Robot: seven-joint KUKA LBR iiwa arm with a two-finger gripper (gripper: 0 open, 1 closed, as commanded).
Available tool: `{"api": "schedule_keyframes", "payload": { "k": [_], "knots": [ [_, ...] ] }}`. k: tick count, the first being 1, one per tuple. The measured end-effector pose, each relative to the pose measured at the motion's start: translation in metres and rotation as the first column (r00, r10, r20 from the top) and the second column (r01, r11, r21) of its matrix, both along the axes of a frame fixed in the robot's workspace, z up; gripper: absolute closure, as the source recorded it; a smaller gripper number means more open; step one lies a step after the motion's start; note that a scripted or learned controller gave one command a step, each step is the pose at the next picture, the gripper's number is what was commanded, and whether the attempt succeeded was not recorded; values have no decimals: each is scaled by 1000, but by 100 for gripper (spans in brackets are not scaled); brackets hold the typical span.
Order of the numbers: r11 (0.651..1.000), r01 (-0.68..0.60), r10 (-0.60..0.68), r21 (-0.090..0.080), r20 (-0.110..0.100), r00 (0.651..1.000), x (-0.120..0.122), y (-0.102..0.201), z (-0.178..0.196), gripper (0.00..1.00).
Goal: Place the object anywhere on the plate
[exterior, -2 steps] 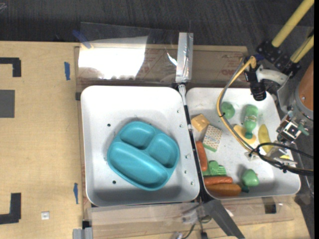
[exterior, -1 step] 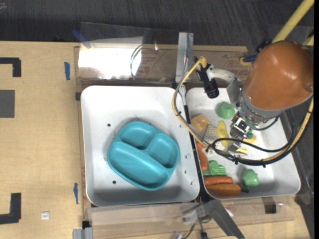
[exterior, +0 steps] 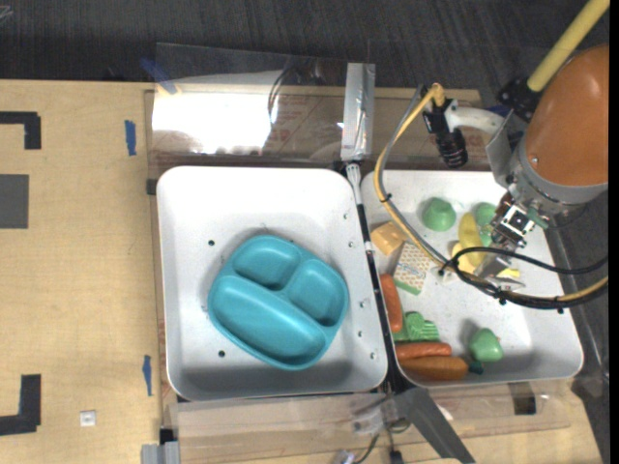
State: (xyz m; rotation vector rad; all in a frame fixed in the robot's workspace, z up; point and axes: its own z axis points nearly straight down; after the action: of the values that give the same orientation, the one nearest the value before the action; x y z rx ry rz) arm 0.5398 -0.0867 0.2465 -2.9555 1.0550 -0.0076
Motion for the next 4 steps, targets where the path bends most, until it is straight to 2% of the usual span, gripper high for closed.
{"api": "schedule_keyframes", "payload": {
  "k": [1,2,3,4],
  "knots": [
    [987,-158,158,4,-9,987,-51,-23,-68,100],
    [908,-418,418,3,-1,908,31,38,-48,100],
    [885,-465,465,2,-3,885,79,-38,-82,100],
    [884,-468,468,2,-4,884,-21,-18,-62,100]
  ]
}}
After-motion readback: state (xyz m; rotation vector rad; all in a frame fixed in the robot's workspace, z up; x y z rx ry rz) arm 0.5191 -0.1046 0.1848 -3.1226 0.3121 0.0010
